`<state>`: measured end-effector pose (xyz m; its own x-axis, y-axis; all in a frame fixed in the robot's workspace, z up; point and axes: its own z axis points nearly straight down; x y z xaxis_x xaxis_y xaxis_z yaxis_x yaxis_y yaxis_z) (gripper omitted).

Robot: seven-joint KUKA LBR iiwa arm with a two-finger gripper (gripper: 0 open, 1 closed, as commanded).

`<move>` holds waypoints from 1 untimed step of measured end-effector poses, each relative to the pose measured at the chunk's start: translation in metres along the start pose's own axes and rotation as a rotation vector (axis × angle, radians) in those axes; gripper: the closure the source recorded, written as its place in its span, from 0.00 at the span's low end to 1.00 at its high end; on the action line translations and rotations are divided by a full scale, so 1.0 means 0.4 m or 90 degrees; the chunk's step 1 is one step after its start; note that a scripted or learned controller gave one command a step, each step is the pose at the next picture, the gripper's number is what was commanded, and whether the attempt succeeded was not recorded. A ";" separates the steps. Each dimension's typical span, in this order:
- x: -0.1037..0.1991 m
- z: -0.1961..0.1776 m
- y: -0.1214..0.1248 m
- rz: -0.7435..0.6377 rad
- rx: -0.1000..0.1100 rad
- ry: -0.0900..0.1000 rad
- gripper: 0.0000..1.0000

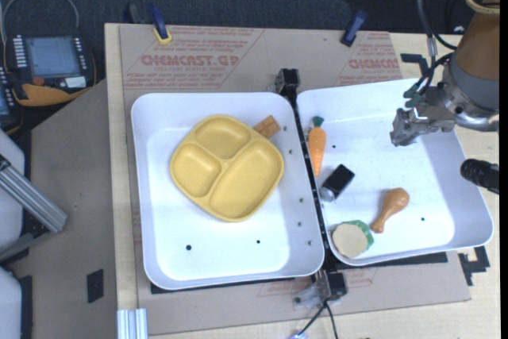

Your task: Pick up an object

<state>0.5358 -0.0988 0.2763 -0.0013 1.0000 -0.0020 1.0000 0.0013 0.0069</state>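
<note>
The table (238, 52), covered with brown printed board, carries 2 shallow white bins side by side. The left bin (159, 242) holds a yellow divided plate (228, 167) with 3 compartments, lying flat near the bin's middle, and a small brown block (267, 126) touching the plate's upper right edge. The right bin (444, 234) holds 4 loose things. An orange toy carrot (317, 147) with a green top lies along the bin's left wall, pointing down the view. Just below and to the right of it sits a small black block (339, 179), tilted. Farther right, near the bin's middle, lies a tan toy drumstick (388, 207), its thick end up and to the right. At the bin's lower left corner rests a round cream-coloured disc with a green edge (350, 239), close to the thin end of the drumstick. The grey arm (476, 59) comes in from the right, and its gripper (406, 131) hangs over the upper right part of the right bin, well apart from the carrot, the black block, the drumstick and the disc. I cannot tell how far apart the fingers stand, since they read as one dark grey cluster from above; nothing can be seen between them. A handheld control unit with a screen (49, 63) lies off the table at the far left.
</note>
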 end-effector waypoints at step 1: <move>0.143 0.052 -0.014 -0.003 0.007 0.003 1.00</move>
<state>0.5301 -0.0415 0.2554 -0.0055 1.0000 0.0026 1.0000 0.0055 -0.0035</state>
